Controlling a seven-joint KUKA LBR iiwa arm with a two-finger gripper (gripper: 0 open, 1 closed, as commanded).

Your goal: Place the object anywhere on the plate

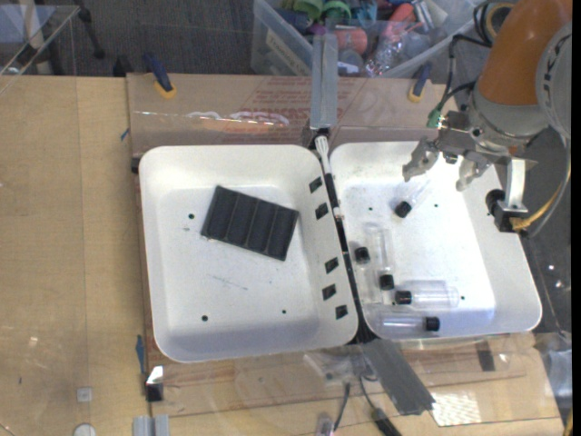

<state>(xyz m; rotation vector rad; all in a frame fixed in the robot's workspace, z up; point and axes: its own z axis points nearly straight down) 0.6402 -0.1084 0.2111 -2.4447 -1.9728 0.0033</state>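
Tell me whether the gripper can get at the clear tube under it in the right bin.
Probably yes: the gripper hangs just above the tube, which lies apart from the other tubes, nothing over it.

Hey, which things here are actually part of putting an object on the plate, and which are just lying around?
Part of the job:
- dark ribbed rectangular plate in the left white bin
- clear plastic tubes with black caps in the right white bin
- gripper over the right bin

Lying about:
- clear tub of coloured toys behind the bins
- blue clamps on the cardboard

arm (536, 53) cut off at right edge
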